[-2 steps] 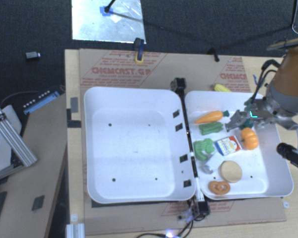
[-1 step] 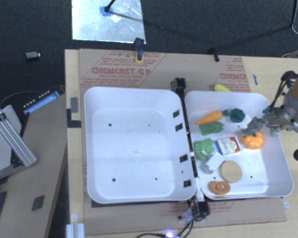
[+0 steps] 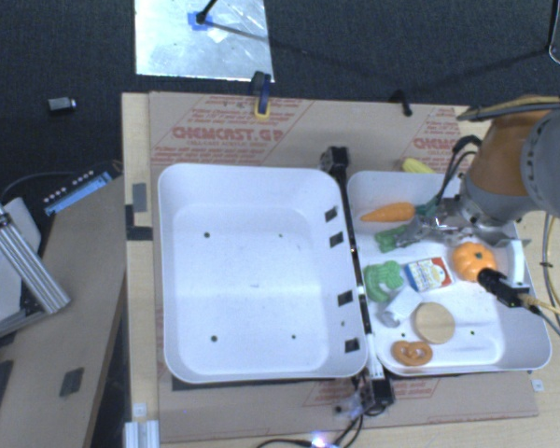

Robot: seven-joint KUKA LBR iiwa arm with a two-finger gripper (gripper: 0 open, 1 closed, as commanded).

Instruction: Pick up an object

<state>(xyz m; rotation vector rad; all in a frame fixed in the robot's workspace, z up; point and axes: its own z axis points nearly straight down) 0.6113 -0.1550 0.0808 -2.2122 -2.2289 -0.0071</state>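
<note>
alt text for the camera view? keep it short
A grey arm with an orange band reaches from the right into the right white bin, its pincer low beside a carrot and a green piece. The bin also holds an orange ball, a green cup, a small carton, a tan disc and a pretzel. The left white bin sits alongside.

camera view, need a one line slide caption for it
Grey KUKA arm's gripper reaches into the right white bin near an orange toy carrot and other small items.
</note>
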